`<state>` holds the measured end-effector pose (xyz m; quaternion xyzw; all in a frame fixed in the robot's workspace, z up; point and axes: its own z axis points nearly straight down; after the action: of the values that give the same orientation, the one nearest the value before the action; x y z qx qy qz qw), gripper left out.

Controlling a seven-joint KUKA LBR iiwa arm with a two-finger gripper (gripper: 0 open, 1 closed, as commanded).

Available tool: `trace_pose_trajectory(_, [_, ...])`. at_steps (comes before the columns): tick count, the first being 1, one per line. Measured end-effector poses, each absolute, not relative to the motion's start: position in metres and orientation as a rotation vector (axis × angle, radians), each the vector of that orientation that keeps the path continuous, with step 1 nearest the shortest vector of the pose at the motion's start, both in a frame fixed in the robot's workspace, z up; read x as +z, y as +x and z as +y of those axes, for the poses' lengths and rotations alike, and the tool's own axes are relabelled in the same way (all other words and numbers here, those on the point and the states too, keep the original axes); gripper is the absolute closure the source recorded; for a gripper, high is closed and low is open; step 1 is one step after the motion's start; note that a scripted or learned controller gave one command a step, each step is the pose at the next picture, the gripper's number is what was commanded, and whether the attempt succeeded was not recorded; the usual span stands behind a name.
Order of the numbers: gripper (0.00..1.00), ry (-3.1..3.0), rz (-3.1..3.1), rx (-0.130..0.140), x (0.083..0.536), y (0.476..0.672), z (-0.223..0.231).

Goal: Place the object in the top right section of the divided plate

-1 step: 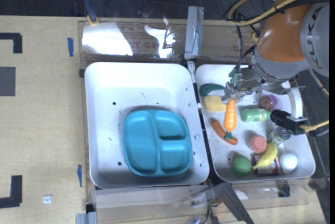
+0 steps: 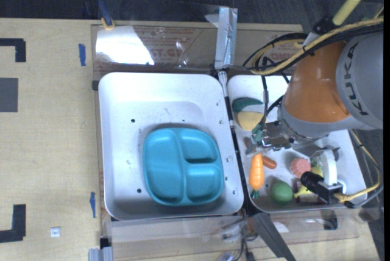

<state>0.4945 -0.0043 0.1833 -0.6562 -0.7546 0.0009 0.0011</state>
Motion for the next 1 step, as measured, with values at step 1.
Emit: trace_pose_trajectory(1, [1.0, -1.797, -2.575, 0.0, 0.1847, 0.4798, -0.0404])
